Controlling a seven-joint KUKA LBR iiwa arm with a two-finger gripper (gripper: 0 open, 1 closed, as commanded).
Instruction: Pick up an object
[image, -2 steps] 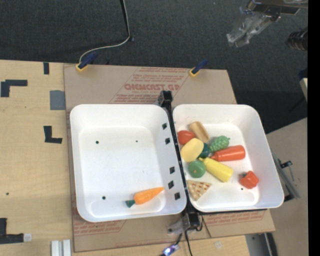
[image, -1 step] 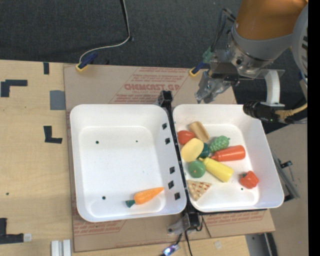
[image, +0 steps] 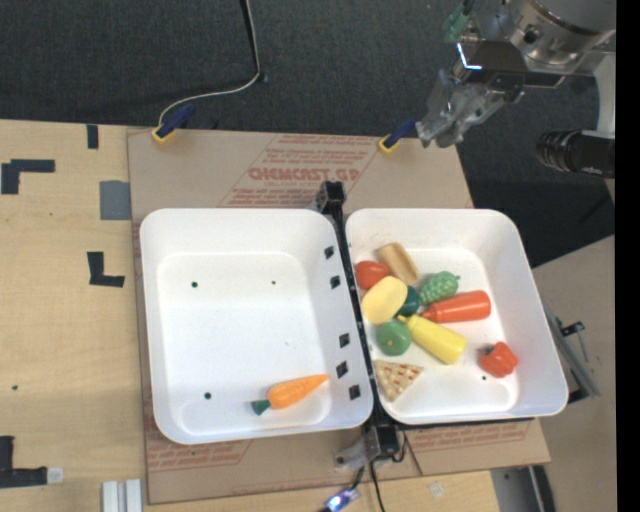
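My gripper (image: 443, 127) hangs high at the top right, above the cardboard behind the right bin (image: 510, 235), with nothing visible between its fingers. The right bin holds a pile of toy food: a yellow lemon (image: 384, 299), a red tomato (image: 371, 273), a tan bread roll (image: 400, 262), a green vegetable (image: 437, 288), an orange-red carrot (image: 461, 306), a yellow corn piece (image: 437, 339), a green round item (image: 393, 338), a red strawberry (image: 498, 359) and a waffle-patterned wedge (image: 397, 378). An orange carrot (image: 294, 392) lies alone in the left bin (image: 160, 240), near its front edge.
Both bins sit on a cardboard sheet (image: 290, 170) on the wooden bench. Black clips (image: 332, 195) join the bins along the middle divider. A white cable with a yellow-blue clamp (image: 172, 121) lies at the back left, another clamp (image: 397, 134) near the gripper.
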